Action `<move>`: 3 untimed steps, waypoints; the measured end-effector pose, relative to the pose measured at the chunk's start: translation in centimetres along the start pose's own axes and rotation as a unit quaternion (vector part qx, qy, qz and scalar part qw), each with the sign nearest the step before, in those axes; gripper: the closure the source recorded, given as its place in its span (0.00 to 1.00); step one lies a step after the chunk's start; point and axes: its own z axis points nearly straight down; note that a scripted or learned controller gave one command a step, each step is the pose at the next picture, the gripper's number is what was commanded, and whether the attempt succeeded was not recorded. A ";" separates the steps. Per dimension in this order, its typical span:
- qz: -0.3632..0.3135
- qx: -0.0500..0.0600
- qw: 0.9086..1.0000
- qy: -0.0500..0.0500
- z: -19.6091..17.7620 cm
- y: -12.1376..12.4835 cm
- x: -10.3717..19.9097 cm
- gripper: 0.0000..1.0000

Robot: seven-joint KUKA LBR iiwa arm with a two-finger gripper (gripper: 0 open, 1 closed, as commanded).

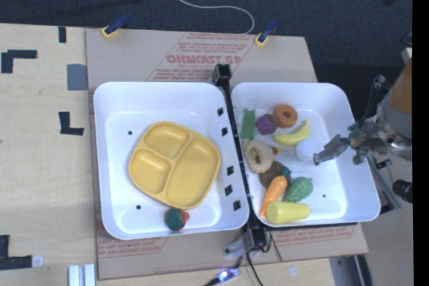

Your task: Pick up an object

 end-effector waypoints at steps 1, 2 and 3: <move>-0.002 -0.006 1.000 -0.001 -0.7 0.3 0.1 0.00; -0.003 -0.005 1.000 -0.002 4.3 1.2 -0.3 0.00; -0.003 -0.005 1.000 -0.001 9.3 1.8 0.6 0.00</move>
